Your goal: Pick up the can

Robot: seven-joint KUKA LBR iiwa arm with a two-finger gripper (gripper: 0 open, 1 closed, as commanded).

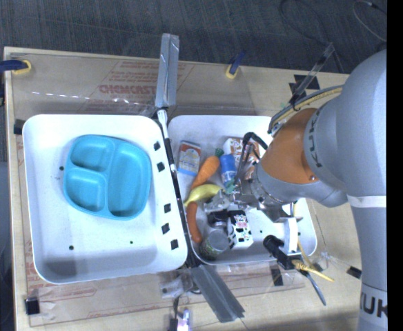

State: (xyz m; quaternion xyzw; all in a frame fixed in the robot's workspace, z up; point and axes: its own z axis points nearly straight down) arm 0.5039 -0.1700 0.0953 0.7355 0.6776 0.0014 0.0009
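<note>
1. Can (217, 241) is seen upright at 6 o'clock of the right bin (305, 243), crowded by a carrot (203, 171) and banana (201, 194).
2. Tool (234, 200) is lowered just above it, likely for a top grasp; its state cannot be told.

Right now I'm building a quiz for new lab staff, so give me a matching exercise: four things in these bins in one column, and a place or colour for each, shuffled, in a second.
Things:
1. divided plate
2. carrot
3. banana
4. can

Descriptions:
A. yellow, lying just below the carrot
B. light blue, in the left bin
C. grey metal, near the right bin's front edge
D. orange, next to the small carton

Pairs: 1-B, 2-D, 3-A, 4-C
</note>
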